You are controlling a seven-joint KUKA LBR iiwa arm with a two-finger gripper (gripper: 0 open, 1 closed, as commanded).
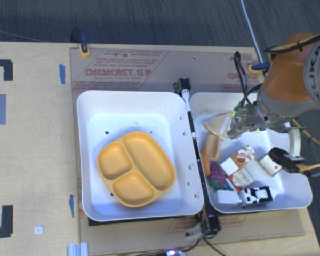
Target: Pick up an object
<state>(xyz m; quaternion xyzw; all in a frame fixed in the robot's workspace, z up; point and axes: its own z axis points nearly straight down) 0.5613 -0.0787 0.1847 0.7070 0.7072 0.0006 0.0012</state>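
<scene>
Grey arm [316, 84], orange band [288, 73], black cables, metal tool [244, 122]

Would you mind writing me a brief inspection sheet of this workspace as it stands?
Surface: wooden bench with a printed board under two white bins.
Job's things: right bin holds a jumble of small items: a purple piece, an orange-and-white packet, a black-and-white toy, a tan wedge.
Clutter: left bin holds a yellow three-compartment plate.
Grippers: gripper low over the right bin's far side, beside the tan wedge; grasp state unclear.
Cables: black cables run along the wrist; a thin line crosses the floor.
Surroundings: dark carpet; blue tape marks on the bench.
</scene>
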